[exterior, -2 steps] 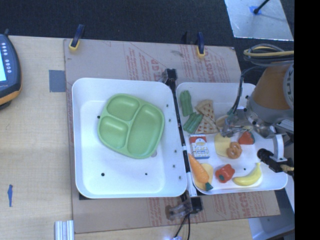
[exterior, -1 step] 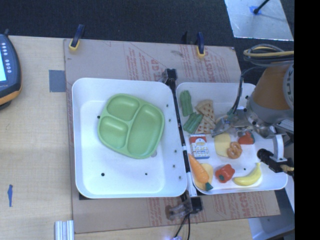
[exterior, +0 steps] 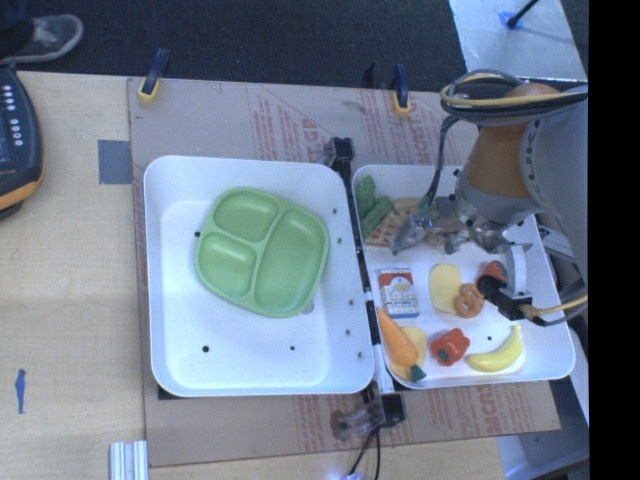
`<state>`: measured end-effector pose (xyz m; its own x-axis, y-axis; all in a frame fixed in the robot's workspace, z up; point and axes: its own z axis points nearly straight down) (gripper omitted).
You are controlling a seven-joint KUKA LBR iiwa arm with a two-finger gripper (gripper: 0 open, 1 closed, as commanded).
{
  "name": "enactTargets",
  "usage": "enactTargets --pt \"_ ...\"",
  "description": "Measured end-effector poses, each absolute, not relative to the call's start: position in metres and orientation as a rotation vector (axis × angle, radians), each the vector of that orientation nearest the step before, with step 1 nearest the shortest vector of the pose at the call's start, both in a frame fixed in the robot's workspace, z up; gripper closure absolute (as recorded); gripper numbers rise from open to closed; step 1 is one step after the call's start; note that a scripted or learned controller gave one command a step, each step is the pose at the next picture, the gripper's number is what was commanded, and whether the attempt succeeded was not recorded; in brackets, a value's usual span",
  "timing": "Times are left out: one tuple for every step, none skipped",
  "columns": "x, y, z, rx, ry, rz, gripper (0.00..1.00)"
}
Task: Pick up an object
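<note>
**Arm low over the upper part of the right bin, nothing seen in its grip**

You have the light wooden bench (exterior: 70, 298) filling the frame, with a brown cardboard sheet (exterior: 250, 118) clamped across its middle. On that sheet sit two bins: the shallow white left bin (exterior: 250, 363) in the centre of the frame, and the shallow white right bin (exterior: 552, 368) at centre right. The grey arm with the orange band (exterior: 520, 158) comes in from the upper right and hangs over the top of the right bin.

In the left bin lies a pale green divided plastic plate (exterior: 262, 251), towards its upper part. The right bin holds the small toys: a yellow banana (exterior: 497, 354) at lower right, an orange carrot (exterior: 400, 342) at lower left, a red-and-white carton (exterior: 398, 292) above it, a pale yellow block (exterior: 445, 284) in the middle, a red pepper (exterior: 450, 345) below it, and green pieces (exterior: 372, 208) at upper left.

The gripper (exterior: 432, 226) is down among clutter near the bin's top edge; whether it is apart or closed, you cannot tell from here.

This looks like the reach-and-grasp step. Next, you would want a firm close on one item, then a straight lift clear of its neighbours.
</note>
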<state>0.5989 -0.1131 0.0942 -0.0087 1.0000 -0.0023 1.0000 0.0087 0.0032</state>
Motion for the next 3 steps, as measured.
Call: enactTargets --pt "0.659 -0.137 0.093 2.214 2.230 -0.002 0.00" --pt "0.657 -0.193 0.157 2.218 2.219 0.000 0.00" --pt "0.571 -0.185 0.087 2.228 2.234 -0.013 0.00"
